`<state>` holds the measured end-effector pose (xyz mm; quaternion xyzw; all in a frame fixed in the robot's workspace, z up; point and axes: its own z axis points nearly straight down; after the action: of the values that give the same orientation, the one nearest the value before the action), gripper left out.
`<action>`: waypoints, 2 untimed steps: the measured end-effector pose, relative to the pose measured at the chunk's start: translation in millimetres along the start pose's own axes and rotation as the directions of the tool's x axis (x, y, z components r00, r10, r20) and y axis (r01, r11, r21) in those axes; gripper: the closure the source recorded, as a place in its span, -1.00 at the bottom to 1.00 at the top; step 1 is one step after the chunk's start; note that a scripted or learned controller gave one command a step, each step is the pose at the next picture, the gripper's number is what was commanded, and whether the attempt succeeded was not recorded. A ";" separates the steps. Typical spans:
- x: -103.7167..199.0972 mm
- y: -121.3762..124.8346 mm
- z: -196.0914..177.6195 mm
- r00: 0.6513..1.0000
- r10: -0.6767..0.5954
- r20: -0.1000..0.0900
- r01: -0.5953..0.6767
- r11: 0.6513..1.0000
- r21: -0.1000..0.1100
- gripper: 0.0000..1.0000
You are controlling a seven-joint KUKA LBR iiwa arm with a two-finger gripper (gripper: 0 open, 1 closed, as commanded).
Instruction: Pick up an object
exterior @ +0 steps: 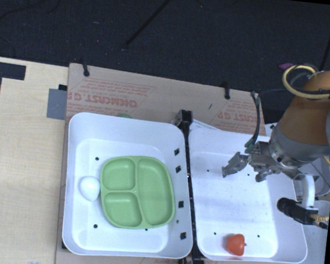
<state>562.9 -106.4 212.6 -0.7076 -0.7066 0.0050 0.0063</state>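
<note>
— Looking for the biggest things first: what sits either side of the black central divider (pixel 185 185) between the bins?

— Left of the divider lies the shallow white plastic left bin (pixel 75 231); right of it, the matching shallow white right bin (pixel 271 243). Both rest on a brown cardboard sheet (pixel 151 100), whose far edge runs behind the divider's top end.

— And the arm?

— The grey arm with its orange band (pixel 310 119) hangs over the right bin's far right corner, well right of the divider. Its two-finger gripper (pixel 248 168) reaches toward the divider, over the upper part of that bin's floor. The two fingers are spread apart with nothing between them.

— What lies in the bins?

— A pale green three-compartment plastic tray (pixel 138 192) lies in the left bin, its right edge near the divider. A small white egg-shaped object (pixel 89 188) touches the tray's left edge, on the side away from the divider.

— The thing to pick?

— A small red-orange rounded object (pixel 236 244) sits right of the divider, near the right bin's front wall, well apart from the gripper. Bare white floor lies all round it, with open room between it and the divider.
</note>
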 end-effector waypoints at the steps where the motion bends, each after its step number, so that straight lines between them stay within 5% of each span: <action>1: -0.1 2.5 -7.0 1.000 -0.002 0.001 0.002 1.000 -0.012 -1.00; 2: 0.8 5.4 57.1 1.000 -0.002 0.000 0.002 1.000 -0.006 -1.00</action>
<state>567.4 -105.5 155.4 -0.7070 -0.7072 0.0028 0.0040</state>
